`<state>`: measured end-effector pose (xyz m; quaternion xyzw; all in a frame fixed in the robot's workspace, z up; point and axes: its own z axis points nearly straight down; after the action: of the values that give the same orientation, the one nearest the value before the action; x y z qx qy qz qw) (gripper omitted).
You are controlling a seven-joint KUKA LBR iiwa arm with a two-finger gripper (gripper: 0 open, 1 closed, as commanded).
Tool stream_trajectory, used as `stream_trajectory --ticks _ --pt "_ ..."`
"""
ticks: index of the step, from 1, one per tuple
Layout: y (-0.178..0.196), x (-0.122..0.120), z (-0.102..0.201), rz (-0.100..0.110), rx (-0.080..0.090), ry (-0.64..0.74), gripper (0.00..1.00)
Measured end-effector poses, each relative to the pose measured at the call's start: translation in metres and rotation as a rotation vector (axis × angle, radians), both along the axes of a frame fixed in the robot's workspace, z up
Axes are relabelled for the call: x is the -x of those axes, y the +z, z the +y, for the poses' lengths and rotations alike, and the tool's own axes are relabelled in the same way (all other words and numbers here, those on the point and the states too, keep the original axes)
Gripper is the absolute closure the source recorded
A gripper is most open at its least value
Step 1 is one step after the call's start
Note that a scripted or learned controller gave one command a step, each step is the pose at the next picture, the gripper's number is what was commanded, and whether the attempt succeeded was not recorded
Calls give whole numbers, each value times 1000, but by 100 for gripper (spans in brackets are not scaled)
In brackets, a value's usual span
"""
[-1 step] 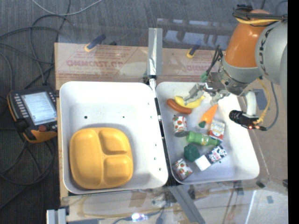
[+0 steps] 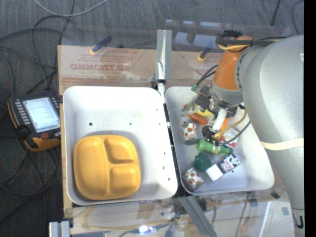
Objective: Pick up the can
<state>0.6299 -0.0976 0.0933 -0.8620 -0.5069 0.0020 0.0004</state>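
The tool (image 2: 201,104) hung low over the far part of the right bin (image 2: 259,179), above a cluttered heap; whether it was open or closed, or gripping anything, could not be told. A red-and-white patterned can (image 2: 190,131) stood just below it, near the bin's left wall. A second can (image 2: 193,177) lay at the near left corner. Between them lay a green bottle (image 2: 212,146), a dark green lump (image 2: 201,161) and a white block (image 2: 214,172). The left bin (image 2: 98,100) held a yellow divided plate (image 2: 107,167).

I am looking at a mustard-yellow tray (image 2: 107,167) in a white bin (image 2: 113,107), a red-and-white patterned can (image 2: 193,178) and a green bottle (image 2: 212,147).
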Motion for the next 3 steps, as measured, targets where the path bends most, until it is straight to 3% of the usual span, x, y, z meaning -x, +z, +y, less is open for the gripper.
stream_trajectory --ticks 1,2,3 --pt "-2 9 -6 -17 0 -339 0" --pt "-4 -12 -3 -8 4 -496 0" --pt "40 -26 -38 0 3 -409 0"
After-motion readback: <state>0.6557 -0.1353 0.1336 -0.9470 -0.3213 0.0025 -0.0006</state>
